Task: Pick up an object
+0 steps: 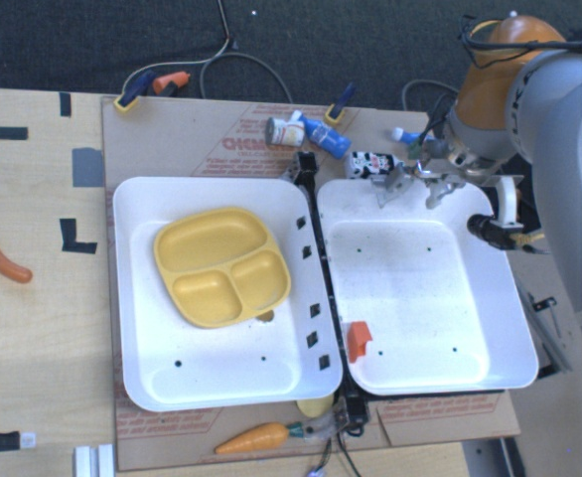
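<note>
Gripper (411, 189) hangs over the far rim of the right bin (490, 361), fingers apart, nothing between them. Closest candidate for pickup: small orange block (359, 340) at the right bin's near-left corner, just beside the wall. Left bin (137, 296) holds a yellow divided plate (221, 264), flat and wide, poor target. To do this well: cross the bin to the block, center over it, descend straight, fingers straddling it. The wall crowds one side, so turn the fingers along the wall. Close only once low enough.
</note>
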Robot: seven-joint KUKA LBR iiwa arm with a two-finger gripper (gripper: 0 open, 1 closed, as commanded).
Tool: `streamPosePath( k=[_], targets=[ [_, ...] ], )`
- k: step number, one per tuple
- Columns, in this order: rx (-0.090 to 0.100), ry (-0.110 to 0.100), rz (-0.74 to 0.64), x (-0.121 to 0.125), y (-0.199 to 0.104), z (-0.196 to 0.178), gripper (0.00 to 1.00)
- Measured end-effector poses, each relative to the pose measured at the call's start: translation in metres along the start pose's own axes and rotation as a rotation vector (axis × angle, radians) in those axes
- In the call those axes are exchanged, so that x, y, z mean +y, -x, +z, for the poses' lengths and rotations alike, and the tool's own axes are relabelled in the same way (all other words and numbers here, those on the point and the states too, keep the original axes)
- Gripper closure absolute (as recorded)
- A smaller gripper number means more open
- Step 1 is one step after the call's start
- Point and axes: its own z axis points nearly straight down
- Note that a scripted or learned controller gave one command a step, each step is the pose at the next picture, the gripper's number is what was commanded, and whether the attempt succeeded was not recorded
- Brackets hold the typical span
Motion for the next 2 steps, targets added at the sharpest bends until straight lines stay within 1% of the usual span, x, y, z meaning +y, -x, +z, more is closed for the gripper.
streamPosePath(
  k=[1,2],
  targets=[
    [0.004,-0.009,-0.006,-0.002,-0.044,0.045,0.00],
    [0.008,-0.012,0.005,-0.003,0.078,0.070,0.00]
  ],
)
